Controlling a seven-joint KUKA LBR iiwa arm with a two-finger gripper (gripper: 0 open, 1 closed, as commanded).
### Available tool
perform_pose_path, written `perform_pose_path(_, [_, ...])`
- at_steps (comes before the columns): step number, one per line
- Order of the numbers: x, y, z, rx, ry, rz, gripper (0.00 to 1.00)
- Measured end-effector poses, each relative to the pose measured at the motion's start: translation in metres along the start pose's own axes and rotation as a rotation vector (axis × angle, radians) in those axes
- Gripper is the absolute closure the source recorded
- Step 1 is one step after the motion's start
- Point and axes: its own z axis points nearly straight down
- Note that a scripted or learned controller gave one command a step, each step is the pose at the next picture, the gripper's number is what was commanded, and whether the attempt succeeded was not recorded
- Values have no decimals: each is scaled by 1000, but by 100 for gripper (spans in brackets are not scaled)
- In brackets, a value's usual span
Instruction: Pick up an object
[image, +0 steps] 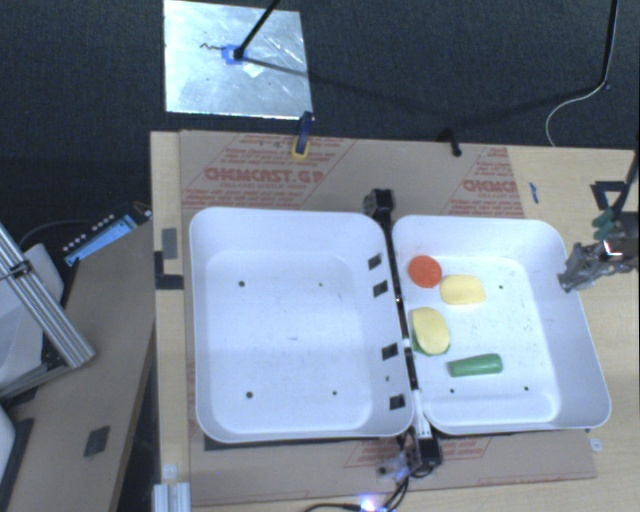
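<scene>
Several small objects lie in the right bin (570, 330), toward its left side. A round orange-red piece (425, 271) sits nearest the divider. Just right of it is a pale yellow lump (462, 290), and below them a yellow oval piece (431, 330). A green cylinder (474, 365) lies on its side further toward the front. My gripper (583, 270) hangs at the right bin's right rim, well to the right of all the objects and touching none of them. Nothing shows in it.
The left bin (215, 330) adjoins the right one along a black clipped seam (400, 320). Both rest on a cardboard sheet (260, 170). A shiny metal plate (235, 60) lies at the back; an aluminium frame (35, 310) stands at the left.
</scene>
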Motion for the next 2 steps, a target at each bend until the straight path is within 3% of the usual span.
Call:
perform_pose_path(1, [67, 6, -172, -33, -6, -2, 100])
perform_pose_path(2, [146, 2, 69, -1, -4, 2, 100])
